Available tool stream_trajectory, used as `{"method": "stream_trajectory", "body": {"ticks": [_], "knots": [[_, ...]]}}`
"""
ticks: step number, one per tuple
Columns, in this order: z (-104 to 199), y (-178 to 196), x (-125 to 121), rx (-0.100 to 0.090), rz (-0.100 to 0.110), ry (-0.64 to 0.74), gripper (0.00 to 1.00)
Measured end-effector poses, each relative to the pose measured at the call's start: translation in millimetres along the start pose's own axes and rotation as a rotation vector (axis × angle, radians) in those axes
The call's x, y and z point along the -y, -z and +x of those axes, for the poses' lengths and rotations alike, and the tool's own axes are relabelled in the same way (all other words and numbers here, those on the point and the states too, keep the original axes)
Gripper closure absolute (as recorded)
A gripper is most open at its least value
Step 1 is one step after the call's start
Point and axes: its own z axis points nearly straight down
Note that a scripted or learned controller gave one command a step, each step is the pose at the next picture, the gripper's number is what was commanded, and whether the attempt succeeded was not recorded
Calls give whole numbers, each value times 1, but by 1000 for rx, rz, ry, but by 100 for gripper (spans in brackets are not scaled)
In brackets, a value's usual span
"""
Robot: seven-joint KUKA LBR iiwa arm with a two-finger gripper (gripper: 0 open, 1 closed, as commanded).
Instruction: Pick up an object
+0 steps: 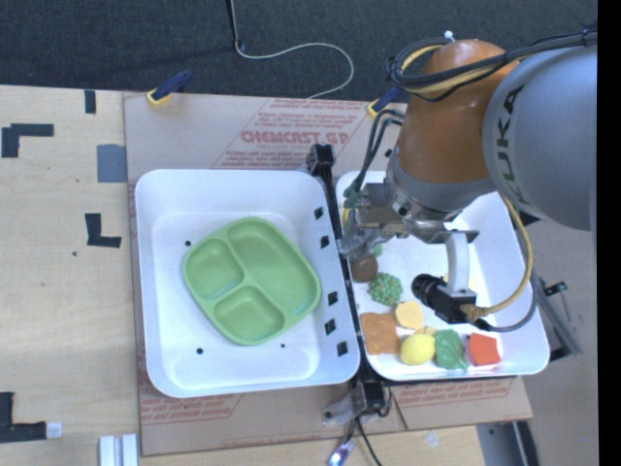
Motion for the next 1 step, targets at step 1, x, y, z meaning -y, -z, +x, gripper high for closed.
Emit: {"method": "stream_trajectory", "body": {"ticks": [1], "knots": [[-3,130,43,-4,-13,8,100]]}}
